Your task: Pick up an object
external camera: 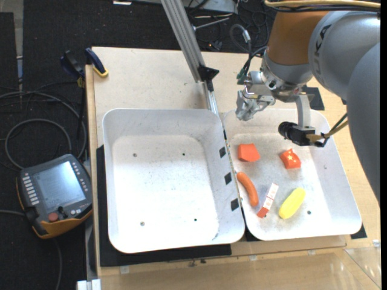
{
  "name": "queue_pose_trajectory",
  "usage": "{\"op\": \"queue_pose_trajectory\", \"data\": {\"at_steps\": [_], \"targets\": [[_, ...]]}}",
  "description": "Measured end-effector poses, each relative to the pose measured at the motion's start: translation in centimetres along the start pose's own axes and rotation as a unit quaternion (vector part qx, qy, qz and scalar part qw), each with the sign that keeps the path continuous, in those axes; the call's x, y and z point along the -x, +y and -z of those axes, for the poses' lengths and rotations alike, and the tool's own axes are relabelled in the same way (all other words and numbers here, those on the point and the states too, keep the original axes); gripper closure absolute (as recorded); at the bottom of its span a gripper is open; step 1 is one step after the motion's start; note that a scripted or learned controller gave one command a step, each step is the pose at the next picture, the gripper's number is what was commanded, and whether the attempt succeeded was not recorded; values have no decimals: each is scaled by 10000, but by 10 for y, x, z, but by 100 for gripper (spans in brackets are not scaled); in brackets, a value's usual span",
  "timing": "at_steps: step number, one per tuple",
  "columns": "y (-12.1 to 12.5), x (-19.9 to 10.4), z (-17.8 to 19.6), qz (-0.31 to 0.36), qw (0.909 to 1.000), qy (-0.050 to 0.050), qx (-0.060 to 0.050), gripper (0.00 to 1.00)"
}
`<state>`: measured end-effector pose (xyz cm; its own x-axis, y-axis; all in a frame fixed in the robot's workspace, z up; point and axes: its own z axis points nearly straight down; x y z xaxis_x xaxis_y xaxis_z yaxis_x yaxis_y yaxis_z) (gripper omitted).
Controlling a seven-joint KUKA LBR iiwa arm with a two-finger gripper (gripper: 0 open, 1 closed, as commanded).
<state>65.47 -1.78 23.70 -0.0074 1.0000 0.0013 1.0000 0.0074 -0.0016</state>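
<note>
My gripper (245,112) hangs above the far left corner of the right bin (338,216), with nothing seen between its fingers. Below it in that bin lie an orange block (248,153), a small red piece (290,159), an orange sausage shape (247,188), a white and red stick (268,199) and a yellow lemon-like object (291,203). The orange block is the nearest, a short way toward the front of the gripper.
The left bin (121,125) sits beside the right one. A slanted metal rail (187,38) runs down to the bins' far junction. A teach pendant (54,192) lies off the bench at left. A black camera mount (296,130) juts over the right bin.
</note>
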Motion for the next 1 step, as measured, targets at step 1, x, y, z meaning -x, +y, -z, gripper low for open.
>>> {"op": "queue_pose_trajectory", "data": {"at_steps": [1], "targets": [[-5,-47,-9,0,10000,1,2,100]]}}
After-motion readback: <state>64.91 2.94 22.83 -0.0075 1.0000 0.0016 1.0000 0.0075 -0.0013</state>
